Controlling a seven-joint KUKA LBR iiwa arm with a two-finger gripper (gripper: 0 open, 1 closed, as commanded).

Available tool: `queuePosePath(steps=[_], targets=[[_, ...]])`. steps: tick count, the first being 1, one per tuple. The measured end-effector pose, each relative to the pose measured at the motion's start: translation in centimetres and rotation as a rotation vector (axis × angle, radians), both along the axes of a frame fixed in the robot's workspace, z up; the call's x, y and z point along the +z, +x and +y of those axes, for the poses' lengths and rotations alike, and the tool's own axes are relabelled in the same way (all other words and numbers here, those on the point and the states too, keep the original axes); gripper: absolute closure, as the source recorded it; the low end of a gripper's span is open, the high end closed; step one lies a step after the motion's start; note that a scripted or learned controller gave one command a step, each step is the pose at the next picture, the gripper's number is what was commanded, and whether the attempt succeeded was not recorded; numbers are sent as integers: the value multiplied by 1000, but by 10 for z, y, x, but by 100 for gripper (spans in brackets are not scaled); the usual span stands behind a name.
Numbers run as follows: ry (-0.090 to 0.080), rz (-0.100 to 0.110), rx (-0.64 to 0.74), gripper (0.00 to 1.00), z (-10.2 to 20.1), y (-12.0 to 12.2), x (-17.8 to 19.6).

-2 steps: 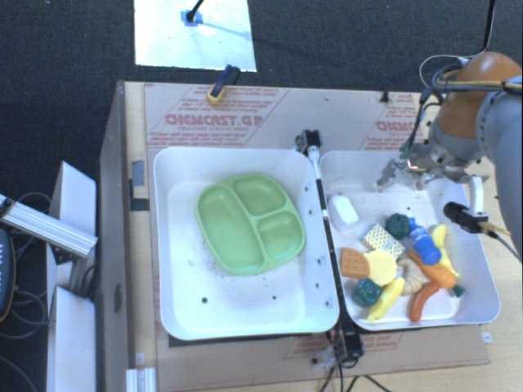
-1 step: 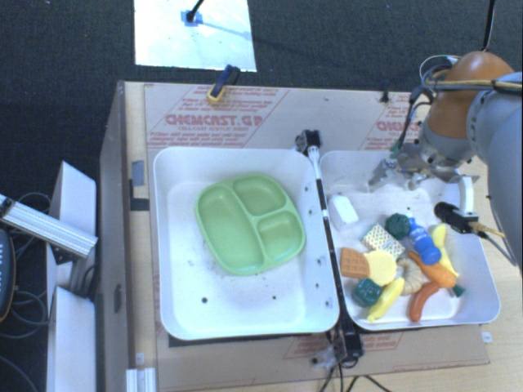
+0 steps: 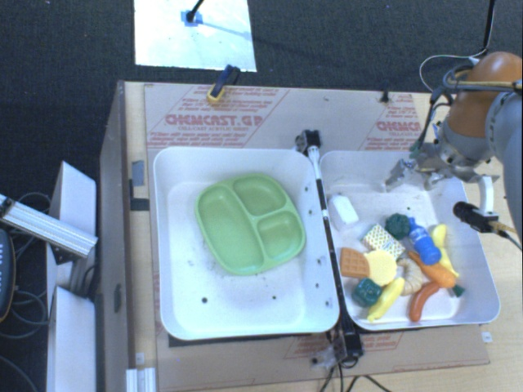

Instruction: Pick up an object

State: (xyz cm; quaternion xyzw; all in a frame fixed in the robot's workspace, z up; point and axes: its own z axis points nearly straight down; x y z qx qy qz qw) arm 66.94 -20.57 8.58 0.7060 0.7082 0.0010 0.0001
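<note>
Toy food [image 3: 404,264] crowds the near half of the right bin [image 3: 489,300], touching in a heap against its front rim. The left bin [image 3: 176,317] holds a green divided plate [image 3: 249,223] with bare floor all around. Farther back, the gripper [image 3: 421,170] hangs above the right bin's open far end; its jaws' state cannot be told.
</note>
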Motion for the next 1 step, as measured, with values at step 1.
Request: queuePosePath(steps=[1], targets=[[-2, -1, 1, 0, 18, 0, -1]])
